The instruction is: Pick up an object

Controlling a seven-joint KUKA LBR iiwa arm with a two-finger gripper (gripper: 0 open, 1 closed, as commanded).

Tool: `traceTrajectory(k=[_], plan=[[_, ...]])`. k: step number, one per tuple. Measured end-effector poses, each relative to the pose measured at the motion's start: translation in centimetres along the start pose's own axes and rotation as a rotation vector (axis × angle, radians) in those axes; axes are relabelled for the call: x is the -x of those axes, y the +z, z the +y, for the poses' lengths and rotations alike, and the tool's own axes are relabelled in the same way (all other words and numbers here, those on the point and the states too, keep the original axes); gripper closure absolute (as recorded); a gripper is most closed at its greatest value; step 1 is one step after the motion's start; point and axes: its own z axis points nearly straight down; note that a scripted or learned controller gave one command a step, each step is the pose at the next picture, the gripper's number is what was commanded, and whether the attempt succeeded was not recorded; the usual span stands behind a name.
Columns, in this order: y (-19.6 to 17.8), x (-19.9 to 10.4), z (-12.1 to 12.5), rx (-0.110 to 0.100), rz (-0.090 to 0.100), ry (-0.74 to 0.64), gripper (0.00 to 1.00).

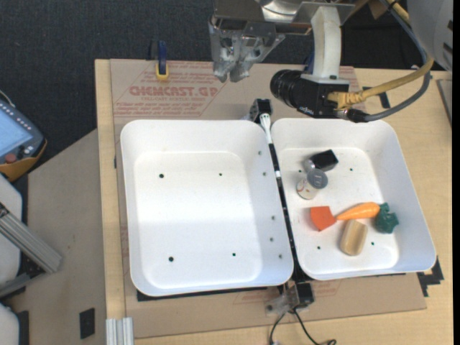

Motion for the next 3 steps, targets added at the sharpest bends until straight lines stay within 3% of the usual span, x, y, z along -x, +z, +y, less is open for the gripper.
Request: traceTrajectory(k=[1, 2, 3], plan=[[20.3, 0.0, -0.2, -0.015, -0.007, 0.006, 1.00], [9.9, 5.3, -5.2, 0.008, 0.001, 0.009, 1.00], [6.1, 3.4, 0.7, 0.007, 0.000, 0.006, 1.00]])
